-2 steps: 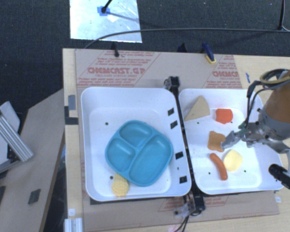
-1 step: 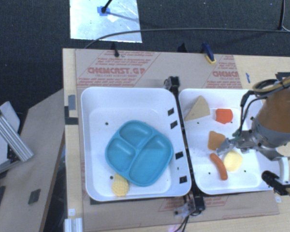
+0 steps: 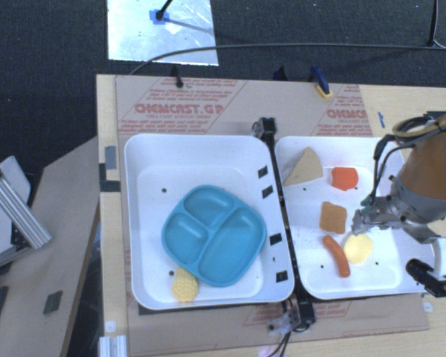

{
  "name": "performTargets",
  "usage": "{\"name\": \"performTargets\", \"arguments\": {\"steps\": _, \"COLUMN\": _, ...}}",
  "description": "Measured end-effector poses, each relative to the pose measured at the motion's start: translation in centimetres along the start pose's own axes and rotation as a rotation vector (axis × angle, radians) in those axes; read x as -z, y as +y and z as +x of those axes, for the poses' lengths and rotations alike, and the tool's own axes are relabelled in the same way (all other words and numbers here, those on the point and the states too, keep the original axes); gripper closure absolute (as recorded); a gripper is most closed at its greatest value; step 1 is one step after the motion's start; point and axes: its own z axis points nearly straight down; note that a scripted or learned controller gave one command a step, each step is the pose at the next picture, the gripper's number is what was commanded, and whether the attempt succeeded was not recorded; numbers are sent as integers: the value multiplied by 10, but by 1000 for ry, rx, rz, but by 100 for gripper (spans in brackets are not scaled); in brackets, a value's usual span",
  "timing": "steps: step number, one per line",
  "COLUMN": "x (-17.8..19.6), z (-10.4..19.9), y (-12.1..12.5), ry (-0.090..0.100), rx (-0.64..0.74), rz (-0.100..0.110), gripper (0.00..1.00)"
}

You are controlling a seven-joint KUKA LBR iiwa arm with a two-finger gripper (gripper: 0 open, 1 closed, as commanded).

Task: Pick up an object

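Plate (image 3: pixel 214 233) fills left bin (image 3: pixel 145 162); sausage (image 3: pixel 337 255) in right bin (image 3: pixel 312 280).

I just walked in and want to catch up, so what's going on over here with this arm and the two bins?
A robot arm reaches in from the right, its hand low in the right bin, just above a pale yellow piece. Near it lie a brown square, an orange sausage shape, a red piece and a tan wedge. Nothing looks lifted yet. The left bin holds a blue divided plate and a small yellow item.
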Motion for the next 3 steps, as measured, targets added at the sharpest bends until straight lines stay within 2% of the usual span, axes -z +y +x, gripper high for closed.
{"name": "performTargets", "arguments": {"steps": 1, "x": 62, "z": 2, "y": 7, "ry": -1, "rx": 3, "rz": -3, "gripper": 100}}
{"name": "performTargets", "arguments": {"steps": 2, "x": 95, "z": 2, "y": 8, "ry": -1, "rx": 2, "rz": -3, "gripper": 100}}
{"name": "performTargets", "arguments": {"steps": 3, "x": 92, "z": 57, "y": 39, "ry": 2, "rx": 9, "rz": -1, "gripper": 100}}
